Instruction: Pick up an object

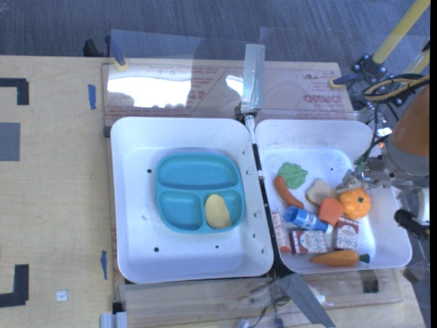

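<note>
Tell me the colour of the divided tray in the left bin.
Light blue; the camera view shows the tray clearly.

I'm seeing tray (198, 173) sitting in left bin (130, 183), potato (217, 211) lying in tray's right compartment, toy food (321, 217) crowding right bin (300, 139)

The grey arm with its orange band (414, 132) enters at three o'clock, its wrist reaching toward nine o'clock, gripper (360, 177) low.
</note>
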Robot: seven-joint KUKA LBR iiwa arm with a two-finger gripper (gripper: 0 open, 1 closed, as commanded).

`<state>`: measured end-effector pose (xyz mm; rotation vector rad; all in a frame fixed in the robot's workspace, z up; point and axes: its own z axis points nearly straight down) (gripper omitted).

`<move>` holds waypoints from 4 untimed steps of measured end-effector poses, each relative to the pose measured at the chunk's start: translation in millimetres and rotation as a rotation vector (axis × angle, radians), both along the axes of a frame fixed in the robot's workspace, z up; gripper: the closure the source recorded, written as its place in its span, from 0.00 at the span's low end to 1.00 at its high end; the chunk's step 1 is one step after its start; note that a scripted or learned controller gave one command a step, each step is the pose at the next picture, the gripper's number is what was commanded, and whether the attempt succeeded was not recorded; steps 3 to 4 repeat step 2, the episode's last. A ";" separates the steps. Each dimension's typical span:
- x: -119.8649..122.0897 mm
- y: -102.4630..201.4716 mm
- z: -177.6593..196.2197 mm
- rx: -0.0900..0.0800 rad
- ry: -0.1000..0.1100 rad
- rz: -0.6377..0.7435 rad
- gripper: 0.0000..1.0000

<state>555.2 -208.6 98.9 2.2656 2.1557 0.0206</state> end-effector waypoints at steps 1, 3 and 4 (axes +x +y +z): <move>62.6 67.6 121.6 0.001 0.012 0.033 1.00; 58.1 56.2 170.0 -0.002 0.016 0.110 1.00; 58.1 56.2 170.0 -0.002 0.016 0.110 1.00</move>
